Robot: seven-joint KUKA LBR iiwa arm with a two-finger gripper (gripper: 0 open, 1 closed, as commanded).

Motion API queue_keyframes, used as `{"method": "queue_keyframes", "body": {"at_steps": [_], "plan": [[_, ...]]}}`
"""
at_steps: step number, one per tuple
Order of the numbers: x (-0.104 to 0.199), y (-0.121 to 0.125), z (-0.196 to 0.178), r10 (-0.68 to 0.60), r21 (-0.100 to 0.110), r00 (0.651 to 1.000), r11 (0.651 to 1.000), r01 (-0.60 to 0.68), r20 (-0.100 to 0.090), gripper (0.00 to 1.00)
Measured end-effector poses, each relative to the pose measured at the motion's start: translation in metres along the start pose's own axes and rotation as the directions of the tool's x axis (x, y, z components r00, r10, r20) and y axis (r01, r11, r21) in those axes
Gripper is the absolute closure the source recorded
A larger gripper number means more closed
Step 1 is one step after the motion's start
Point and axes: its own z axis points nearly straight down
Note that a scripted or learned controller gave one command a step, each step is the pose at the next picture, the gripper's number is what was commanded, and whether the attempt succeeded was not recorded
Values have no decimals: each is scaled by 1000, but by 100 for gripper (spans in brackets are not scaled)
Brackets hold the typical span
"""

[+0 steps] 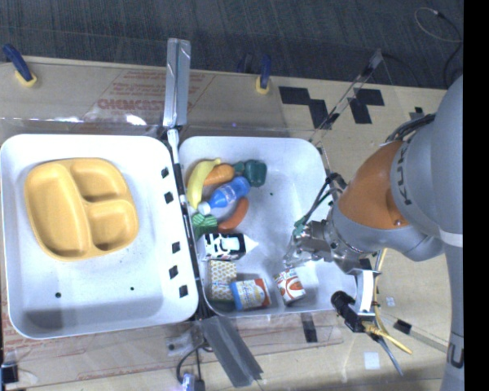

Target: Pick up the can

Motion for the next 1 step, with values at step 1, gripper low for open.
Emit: {"method": "queue_keyframes", "body": {"at_steps": [1], "plan": [[0, 0, 0, 0, 0, 1000, 1000, 0, 0, 0]]}}
